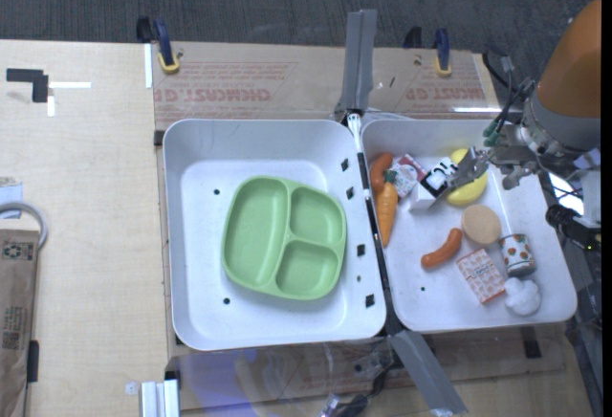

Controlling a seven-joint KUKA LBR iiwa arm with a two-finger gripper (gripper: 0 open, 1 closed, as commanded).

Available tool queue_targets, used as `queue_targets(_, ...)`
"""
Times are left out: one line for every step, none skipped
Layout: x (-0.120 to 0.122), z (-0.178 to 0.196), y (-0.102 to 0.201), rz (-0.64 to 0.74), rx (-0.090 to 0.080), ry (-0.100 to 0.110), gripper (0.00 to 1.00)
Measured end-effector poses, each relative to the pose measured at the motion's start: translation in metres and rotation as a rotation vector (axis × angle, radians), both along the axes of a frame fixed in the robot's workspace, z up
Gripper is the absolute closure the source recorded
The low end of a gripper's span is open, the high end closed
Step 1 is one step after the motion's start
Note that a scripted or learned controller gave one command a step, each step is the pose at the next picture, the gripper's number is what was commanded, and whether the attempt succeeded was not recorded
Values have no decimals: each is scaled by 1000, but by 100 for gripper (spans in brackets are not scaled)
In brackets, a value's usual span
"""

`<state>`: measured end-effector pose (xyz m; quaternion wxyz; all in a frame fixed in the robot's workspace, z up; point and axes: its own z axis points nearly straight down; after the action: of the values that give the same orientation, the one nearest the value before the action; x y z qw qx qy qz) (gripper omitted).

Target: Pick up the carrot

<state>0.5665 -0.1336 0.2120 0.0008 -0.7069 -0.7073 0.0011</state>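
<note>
Two white bins side by side on my feed. Left bin [182, 214] holds a green divided tray [284, 238], three compartments, nothing in them, sitting roughly centred with white floor all round it.

Right bin [555, 296] is cluttered. Carrot [386, 207] lies against the left wall, long axis running far to near. Just beyond its far end, a second reddish-orange piece [381, 166], touching or nearly so. A red and white packet [405, 176] just right of that. A sausage [441, 249] lies slantwise mid-bin, a tan egg-like ball [481, 225] to its right, a small printed can [517, 254], a red printed card [481, 275], a white fluffy lump [523, 296] in the near right corner.

Gripper [467, 178] hangs over the far middle of the right bin, above a yellow item [467, 192] and a black and white piece [439, 178], well apart from the carrot. I cannot tell how its jaws stand.

Open floor: near left part of the right bin, below the carrot.
</note>
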Motion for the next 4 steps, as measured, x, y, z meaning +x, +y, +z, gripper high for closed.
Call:
queue_targets(-57,-117,16,26,1,1,0)
queue_targets(-57,-108,15,22,1,1,100)
queue_targets(-89,-21,109,-335,-1,1,100)
queue_targets(30,-21,149,102,-2,-1,100)
